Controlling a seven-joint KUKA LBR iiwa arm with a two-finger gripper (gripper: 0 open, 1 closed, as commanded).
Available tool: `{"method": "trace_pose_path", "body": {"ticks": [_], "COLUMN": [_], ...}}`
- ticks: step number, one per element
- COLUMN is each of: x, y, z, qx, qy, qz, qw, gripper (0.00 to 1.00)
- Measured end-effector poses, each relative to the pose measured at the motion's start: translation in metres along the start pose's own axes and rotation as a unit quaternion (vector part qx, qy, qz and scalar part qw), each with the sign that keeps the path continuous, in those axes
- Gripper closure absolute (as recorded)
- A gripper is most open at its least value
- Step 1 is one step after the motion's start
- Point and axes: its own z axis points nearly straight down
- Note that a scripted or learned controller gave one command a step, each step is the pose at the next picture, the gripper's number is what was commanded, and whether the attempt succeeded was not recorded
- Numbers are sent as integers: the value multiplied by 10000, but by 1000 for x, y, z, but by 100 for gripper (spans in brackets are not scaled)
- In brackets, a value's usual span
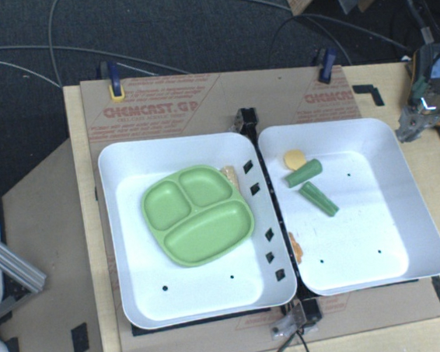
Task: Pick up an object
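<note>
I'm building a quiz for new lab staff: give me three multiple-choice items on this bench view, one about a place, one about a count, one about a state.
1. Where does the green divided plate lie?
A. left bin
B. right bin
C. on the bare bench

2. How many green sticks are in the right bin?
A. none
B. two
C. five

3. How do the two green sticks lie?
A. standing upright
B. flat on the bin floor
C. stacked on the plate

Key: 1 A, the plate rests on the floor of the left bin. 2 B, two sticks lie beside a small yellow piece. 3 B, both lie on their sides, at an angle to each other.
</note>
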Motion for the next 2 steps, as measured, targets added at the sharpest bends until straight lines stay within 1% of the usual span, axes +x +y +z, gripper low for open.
{"method": "trace_pose_path", "body": {"ticks": [1, 2], "x": [46, 104], "y": [8, 5], "z": [17, 17], "qx": [39, 41], "qy": [15, 19], "qz": [-2, -13], "qw": [10000, 10000], "gripper": [100, 100]}}
